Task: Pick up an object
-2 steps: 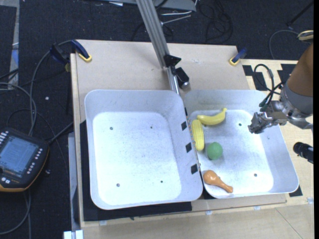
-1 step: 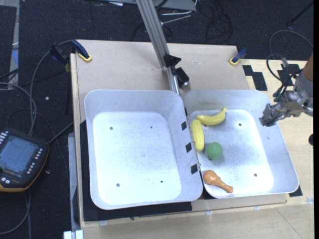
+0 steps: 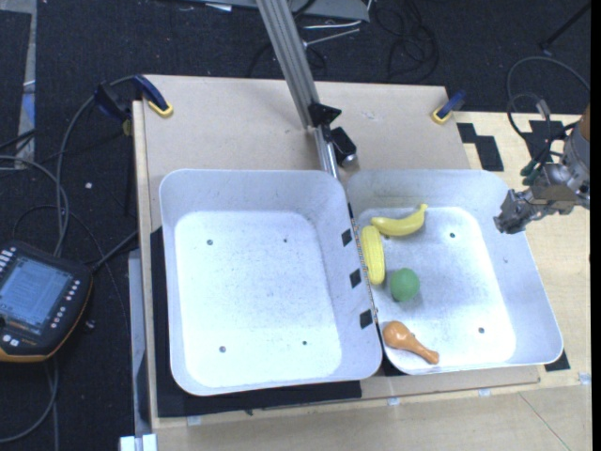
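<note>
4 toys [image 3: 404, 284] in right bin [image 3: 526, 289]

No readable text, labels or numbers; pendant [image 3: 36, 299] screen illegible

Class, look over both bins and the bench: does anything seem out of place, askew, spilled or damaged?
Nothing looks spilled or broken. The banana, corn cob, green ball and orange gourd-shaped toy all crowd the left side of the right bin. The gripper hovers over that bin's right rim.
</note>
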Available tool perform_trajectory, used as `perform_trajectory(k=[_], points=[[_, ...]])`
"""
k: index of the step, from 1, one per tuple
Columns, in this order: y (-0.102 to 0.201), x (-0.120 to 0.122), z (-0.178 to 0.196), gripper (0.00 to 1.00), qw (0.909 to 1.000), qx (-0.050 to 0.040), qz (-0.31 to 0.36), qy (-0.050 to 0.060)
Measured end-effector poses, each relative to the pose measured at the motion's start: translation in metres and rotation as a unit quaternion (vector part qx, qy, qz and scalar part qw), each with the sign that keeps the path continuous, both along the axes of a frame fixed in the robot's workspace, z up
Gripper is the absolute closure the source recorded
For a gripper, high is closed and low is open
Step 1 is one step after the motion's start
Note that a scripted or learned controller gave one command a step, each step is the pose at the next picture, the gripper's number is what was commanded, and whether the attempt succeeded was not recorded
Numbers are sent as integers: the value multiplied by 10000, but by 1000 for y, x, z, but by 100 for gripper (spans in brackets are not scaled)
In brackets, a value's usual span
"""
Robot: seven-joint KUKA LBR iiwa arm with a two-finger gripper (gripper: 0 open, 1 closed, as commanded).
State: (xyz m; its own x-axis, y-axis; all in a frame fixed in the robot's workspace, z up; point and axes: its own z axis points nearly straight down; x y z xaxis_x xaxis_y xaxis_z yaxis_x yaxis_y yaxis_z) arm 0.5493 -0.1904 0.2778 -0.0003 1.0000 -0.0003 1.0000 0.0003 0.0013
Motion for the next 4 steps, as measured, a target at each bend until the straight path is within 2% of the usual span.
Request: perform_trajectory(k=[1,3,4], points=[[57,18,1,100,10000,1,19,6],[165,53,-28,100,10000,6,18,14],[216,59,-29,100,10000,7,21,9]])
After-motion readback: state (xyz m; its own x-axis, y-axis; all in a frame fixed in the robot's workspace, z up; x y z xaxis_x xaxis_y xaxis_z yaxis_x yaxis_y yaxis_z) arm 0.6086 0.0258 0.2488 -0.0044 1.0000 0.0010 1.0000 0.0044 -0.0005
